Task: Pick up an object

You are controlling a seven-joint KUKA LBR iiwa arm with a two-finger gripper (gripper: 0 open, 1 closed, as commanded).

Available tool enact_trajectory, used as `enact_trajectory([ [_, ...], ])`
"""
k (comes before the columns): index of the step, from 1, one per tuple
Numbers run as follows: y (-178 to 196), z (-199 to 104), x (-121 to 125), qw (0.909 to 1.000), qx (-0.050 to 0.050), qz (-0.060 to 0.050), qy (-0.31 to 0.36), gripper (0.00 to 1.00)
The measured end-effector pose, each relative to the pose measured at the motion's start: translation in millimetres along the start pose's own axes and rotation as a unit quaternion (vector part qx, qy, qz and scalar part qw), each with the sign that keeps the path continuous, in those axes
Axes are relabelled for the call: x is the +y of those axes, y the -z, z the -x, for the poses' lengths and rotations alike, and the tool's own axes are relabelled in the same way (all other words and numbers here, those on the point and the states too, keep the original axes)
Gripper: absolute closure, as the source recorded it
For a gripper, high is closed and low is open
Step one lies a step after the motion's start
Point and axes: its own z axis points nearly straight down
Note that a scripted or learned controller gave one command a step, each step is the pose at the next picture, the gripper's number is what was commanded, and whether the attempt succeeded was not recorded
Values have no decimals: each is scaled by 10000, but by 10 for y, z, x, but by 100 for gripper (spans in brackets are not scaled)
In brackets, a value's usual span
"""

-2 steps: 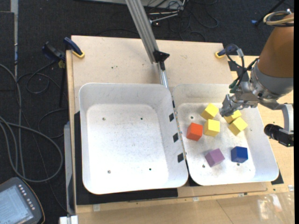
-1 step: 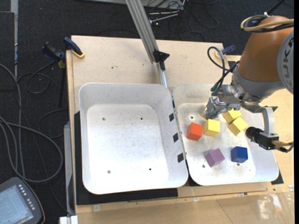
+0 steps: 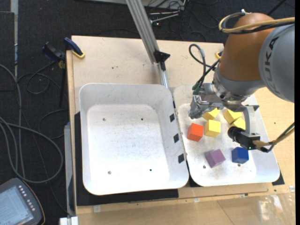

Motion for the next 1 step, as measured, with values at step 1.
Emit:
enact_trajectory([
  [1,-111,-615,23,10000,1,-17,-3,100],
])
